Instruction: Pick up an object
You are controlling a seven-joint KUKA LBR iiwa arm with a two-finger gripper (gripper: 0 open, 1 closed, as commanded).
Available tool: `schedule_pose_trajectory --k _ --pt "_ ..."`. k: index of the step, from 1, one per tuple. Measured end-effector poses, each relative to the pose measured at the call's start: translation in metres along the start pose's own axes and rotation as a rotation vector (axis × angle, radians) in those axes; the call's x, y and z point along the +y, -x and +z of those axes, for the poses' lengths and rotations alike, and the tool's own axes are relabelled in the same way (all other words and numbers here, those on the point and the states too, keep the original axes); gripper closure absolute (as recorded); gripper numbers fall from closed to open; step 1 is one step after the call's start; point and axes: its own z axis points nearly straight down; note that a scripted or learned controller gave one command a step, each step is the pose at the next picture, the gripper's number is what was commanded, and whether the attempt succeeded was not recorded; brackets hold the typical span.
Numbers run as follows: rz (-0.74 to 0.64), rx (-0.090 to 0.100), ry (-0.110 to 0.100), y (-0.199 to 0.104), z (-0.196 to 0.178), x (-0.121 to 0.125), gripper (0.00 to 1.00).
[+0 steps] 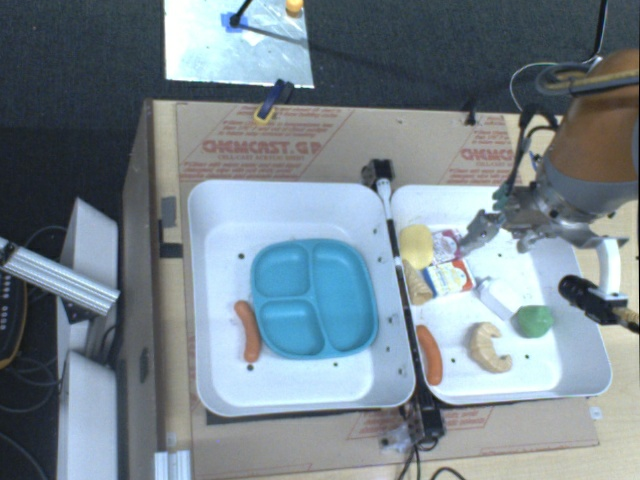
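1. Where the bench lies nearest the camera, the right bin (590, 368) holds a sausage (430, 353) against its left wall, with a croissant (490, 348) near it to the right.
2. Across the wall, the left bin (215, 268) holds a second sausage (248, 330), which lies just beside the left edge of a blue plate (313, 298). The plate has three compartments and sits mid-bin.
3. A step farther back in the right bin, a green lump (534, 320) rests to the right. A white tube (493, 293) lies tilted just to its left.
4. Left of the tube lies a packet (445, 273) with red print, and a yellow lump (416, 245) touches its far left corner, close to the bin's left wall.
5. My gripper (480, 230) hangs over the far part of the right bin, just past the packet's right corner. I cannot tell how far my jaws are open, whether anything sits between them, or whether I touch the packet.
6. My arm (590, 153) runs off to the right, its orange band above the grey wrist.
7. Beyond both bins, the board (330, 133) beneath them shows red lettering, and a yellow-and-blue clip (272, 100) sits on its far edge.
8. Farthest off, a silvery sheet (210, 38) lies on the dark floor with a small yellow ball (294, 4) on it.
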Motion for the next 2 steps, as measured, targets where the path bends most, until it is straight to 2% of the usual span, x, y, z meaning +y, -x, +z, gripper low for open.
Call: schedule_pose_trajectory --k 1,2 --pt "0.005 -0.008 0.009 -0.004 0.143 0.016 0.0" --pt "0.002 -0.002 0.007 -0.007 0.132 0.017 1.0"
